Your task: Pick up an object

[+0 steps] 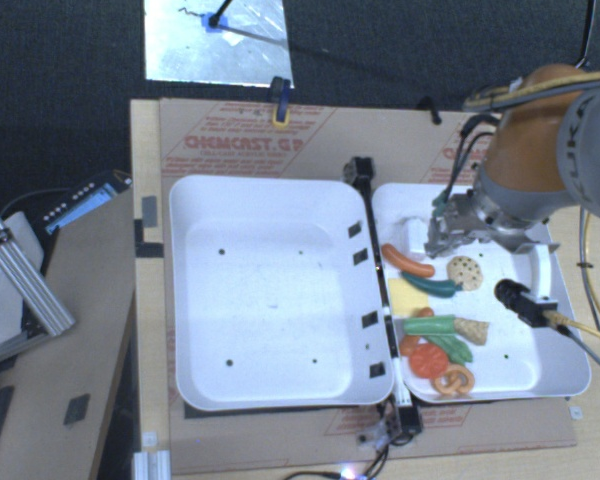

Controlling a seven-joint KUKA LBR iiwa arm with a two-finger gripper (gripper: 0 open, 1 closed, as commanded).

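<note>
You see the tool point(442, 236) low over the back of the right bin point(560, 368), just above the sausage point(408, 261); you cannot tell how it is set (too small and dark). The objects sit in that bin's left half: cookie point(464, 270), yellow wedge point(407, 296), tomato point(428, 359), pretzel point(454, 379). The left bin point(210, 198) adjoins it on the worktop point(80, 298).
</note>
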